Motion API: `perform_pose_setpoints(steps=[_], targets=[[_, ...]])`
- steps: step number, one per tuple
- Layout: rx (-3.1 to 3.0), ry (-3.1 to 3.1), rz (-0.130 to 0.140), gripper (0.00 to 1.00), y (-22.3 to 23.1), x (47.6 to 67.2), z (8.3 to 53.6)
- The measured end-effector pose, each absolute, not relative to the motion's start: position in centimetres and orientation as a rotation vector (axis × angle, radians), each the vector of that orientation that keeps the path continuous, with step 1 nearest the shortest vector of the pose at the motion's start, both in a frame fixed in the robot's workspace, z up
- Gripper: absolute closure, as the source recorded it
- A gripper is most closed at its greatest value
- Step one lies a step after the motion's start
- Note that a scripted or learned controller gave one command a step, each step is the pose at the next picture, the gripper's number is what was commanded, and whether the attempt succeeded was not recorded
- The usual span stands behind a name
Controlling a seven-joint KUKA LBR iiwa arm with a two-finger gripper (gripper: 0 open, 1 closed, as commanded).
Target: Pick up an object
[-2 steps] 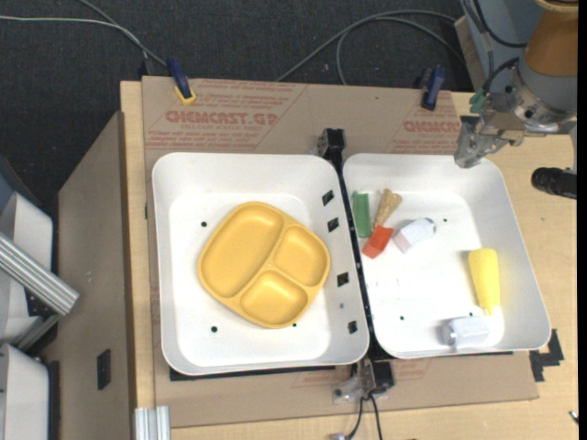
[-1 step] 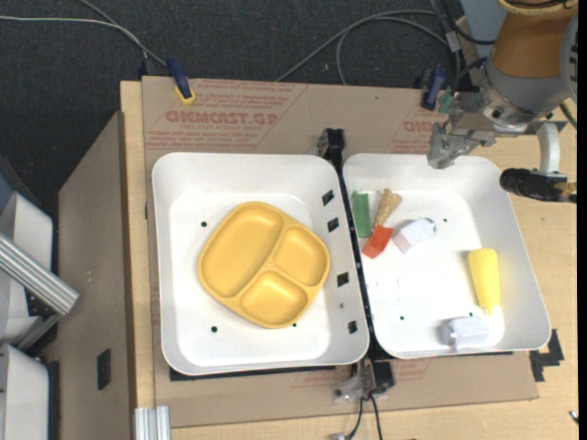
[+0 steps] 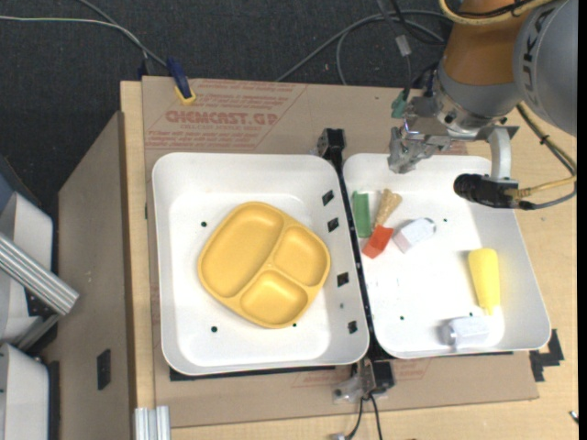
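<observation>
While the gripper hangs over the far edge of the right bin, the step in hand appears to be the approach to a pick. Whether it is released or clenched cannot be told; nothing is seen in its grasp.

The arm should centre over one isolated item before descending, since items in the cluster lie close together and a neighbour could be struck. The green piece, tan piece, orange block and white block lie just in front of the gripper, near the bin's left wall. The yellow object and grey-white object lie well apart, toward the near right. The left bin holds a yellow divided tray.
</observation>
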State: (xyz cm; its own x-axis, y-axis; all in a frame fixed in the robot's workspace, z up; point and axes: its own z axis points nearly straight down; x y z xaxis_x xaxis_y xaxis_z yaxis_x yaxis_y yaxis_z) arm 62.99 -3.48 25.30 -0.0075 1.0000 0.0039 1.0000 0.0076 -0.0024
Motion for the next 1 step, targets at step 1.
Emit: perform_pose_setpoints(steps=[1], targets=[[-2.210, -2.225, 0.001, 1.00, 2.00, 62.52, 23.38]])
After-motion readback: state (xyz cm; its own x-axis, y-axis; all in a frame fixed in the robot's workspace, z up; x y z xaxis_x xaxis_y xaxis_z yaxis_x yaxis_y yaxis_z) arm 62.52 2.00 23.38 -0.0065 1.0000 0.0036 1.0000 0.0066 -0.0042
